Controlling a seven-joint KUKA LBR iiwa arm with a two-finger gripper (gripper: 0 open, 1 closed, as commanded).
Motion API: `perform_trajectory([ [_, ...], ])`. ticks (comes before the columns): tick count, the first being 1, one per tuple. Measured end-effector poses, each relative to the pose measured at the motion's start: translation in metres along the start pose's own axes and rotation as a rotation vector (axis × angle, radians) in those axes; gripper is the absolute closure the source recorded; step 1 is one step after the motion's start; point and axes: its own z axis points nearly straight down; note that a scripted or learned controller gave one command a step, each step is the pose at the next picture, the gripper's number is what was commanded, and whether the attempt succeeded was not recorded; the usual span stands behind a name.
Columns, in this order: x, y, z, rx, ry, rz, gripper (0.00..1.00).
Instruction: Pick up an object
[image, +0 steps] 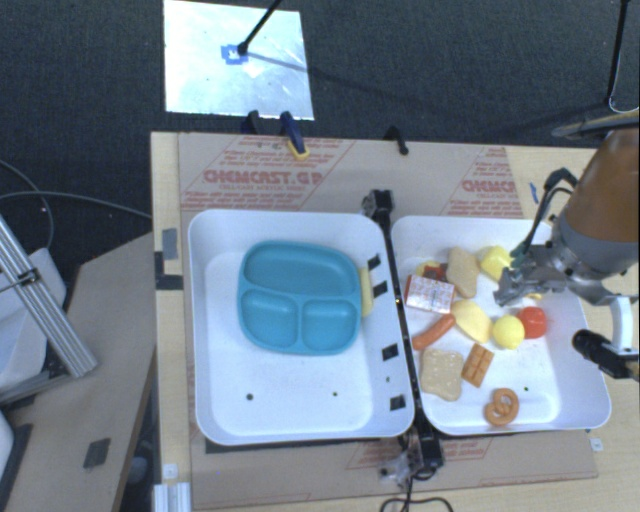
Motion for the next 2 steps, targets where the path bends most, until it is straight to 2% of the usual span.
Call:
perform_trajectory([
  [1,-0.003,-0.036,0.108,-0.010,-0.003,0.005,0.00],
  [2,-0.003,-0.032,0.091,-0.015,-0.002,0.002,1.00],
])
